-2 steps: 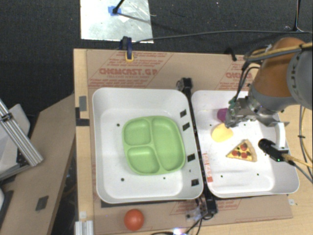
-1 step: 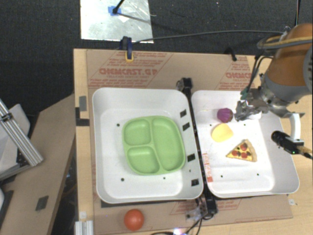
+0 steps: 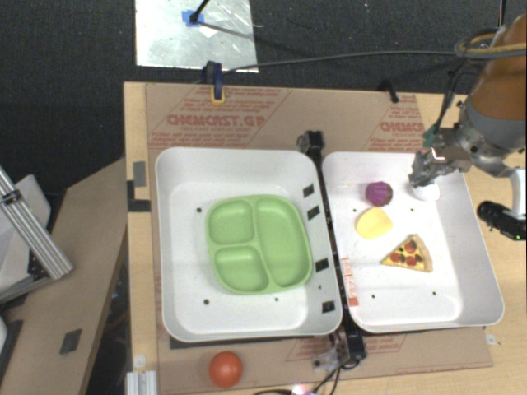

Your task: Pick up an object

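Note:
In the right bin (image 3: 469, 290) lie a purple round object (image 3: 379, 193), a yellow lump (image 3: 374, 223) and a toy pizza slice (image 3: 409, 254). My gripper (image 3: 425, 178) hangs over the bin's far right part, just right of the purple object and a short way apart from it. A small white thing (image 3: 426, 192) lies right under the gripper's tip; I cannot tell if it is touched. The grey arm with its orange band (image 3: 502, 89) comes in from the upper right.
The left bin (image 3: 177, 220) holds a green divided tray (image 3: 258, 243). An orange-red ball (image 3: 225, 369) rests on the bench in front of the left bin. A black divider with clips (image 3: 323, 212) runs between the bins. Cables cross above the bench at the back.

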Available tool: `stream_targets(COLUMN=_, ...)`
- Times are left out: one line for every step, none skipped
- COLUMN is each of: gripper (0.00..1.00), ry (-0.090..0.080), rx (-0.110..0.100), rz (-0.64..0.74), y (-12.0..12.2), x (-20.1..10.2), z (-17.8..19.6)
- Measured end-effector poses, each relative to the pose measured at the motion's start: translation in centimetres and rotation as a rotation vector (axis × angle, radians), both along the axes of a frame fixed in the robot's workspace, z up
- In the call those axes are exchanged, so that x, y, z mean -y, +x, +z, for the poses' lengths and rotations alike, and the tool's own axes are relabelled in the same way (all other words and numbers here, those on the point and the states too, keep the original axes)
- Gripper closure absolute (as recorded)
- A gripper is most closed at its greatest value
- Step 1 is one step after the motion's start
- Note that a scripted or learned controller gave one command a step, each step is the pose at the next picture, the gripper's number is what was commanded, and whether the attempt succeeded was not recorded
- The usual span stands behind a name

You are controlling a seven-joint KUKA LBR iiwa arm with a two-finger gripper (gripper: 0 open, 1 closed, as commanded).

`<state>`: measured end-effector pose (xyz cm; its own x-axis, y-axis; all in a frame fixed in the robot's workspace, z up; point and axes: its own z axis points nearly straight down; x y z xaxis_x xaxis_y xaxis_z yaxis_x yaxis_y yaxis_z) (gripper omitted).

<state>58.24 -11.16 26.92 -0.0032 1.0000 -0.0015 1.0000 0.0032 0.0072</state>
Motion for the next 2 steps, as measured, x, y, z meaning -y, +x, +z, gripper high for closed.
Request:
stream_targets(gripper=1.00, ry=0.003, rx=-0.003, rz=0.006, y=1.2, x=-5.2, z=0.3)
stream_targets(gripper=1.00, ry=0.003, rx=-0.003, rz=0.007, y=3.3, x=-10.6, z=0.1)
